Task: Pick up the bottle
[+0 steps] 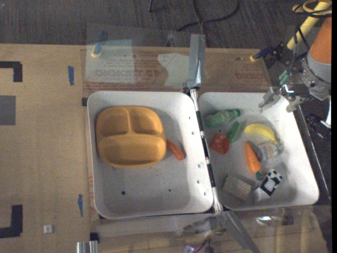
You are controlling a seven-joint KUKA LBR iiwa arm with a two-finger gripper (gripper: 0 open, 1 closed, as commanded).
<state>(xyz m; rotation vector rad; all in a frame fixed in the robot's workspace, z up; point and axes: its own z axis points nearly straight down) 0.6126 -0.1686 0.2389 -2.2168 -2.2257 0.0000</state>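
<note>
Barely begun: green plastic bottle (pixel 221 117) lying on its side near the upper left corner of the right shallow white bin (pixel 308 186), untouched. Two-finger metal gripper (pixel 278 99) over that bin's upper right rim, well apart from it, jaws spread and empty. Left to do: reaching across, descending, closing and lifting.

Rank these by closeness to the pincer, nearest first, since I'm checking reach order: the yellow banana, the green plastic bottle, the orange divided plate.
Measured from the pincer, at the right bin's upper right corner:
1. Yellow banana, right bin, just below and left of it.
2. Green plastic bottle, right bin, lying near the divider.
3. Orange divided plate, across in the left bin.
</note>
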